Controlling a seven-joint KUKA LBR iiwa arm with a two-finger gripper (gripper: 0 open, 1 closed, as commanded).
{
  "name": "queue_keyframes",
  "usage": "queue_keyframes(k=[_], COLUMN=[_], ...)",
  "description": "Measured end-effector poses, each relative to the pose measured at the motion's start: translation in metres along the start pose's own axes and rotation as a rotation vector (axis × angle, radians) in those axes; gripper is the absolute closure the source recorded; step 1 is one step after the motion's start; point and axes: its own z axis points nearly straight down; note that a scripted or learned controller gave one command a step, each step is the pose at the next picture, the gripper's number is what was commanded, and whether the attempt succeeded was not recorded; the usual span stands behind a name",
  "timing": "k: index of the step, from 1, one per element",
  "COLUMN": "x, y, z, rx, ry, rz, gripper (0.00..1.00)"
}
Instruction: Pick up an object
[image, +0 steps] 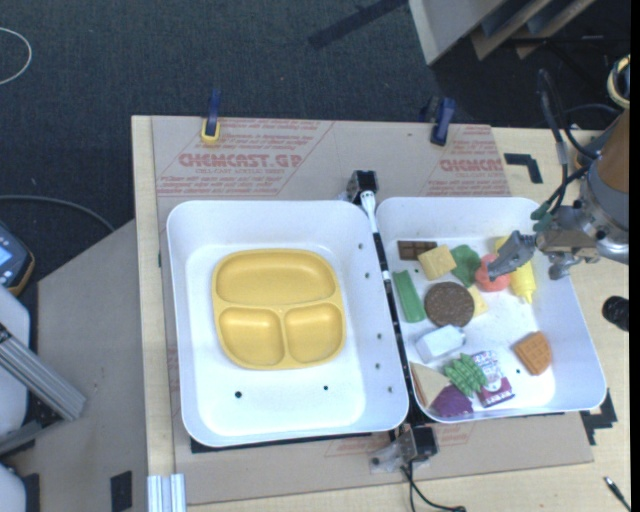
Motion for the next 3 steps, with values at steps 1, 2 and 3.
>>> queue_keyframes(k=[1,2,3], x=[0.0,-0.002,0.005], y=[0.002,0.0,-0.002], z=[-0.007,0.036,0.098], rx=[-0.013,-0.009,-0.007], ry=[-0.002,-0.001,0.0], rz=[-0.003,-0.002,-0.003], gripper=[0.0,0.0,0.0])
